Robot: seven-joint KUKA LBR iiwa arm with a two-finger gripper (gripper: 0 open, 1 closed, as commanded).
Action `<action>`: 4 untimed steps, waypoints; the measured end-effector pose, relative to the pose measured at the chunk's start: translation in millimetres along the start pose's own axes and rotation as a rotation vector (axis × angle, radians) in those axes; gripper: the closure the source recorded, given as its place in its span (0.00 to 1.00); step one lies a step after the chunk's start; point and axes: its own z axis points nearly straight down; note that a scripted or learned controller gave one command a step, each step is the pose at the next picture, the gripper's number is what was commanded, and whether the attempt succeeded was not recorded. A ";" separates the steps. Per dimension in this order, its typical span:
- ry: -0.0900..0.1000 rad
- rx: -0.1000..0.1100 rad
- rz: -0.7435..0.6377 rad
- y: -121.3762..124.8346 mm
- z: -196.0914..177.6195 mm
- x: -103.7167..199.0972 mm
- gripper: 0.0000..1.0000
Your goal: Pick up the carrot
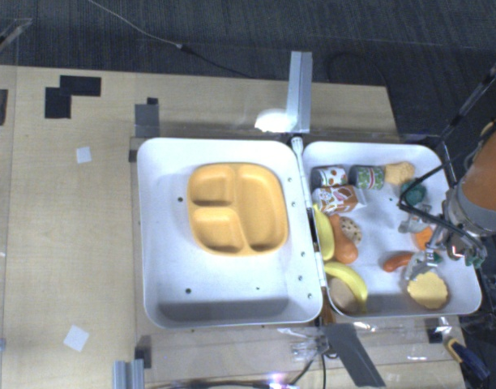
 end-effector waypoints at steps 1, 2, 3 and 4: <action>-0.016 0.002 0.054 -4.4 20.2 24.5 0.00; -0.016 0.003 0.193 30.1 20.4 31.0 0.00; -0.015 0.001 0.132 30.6 20.9 -41.0 0.00; -0.022 0.000 0.124 32.5 7.4 -43.9 1.00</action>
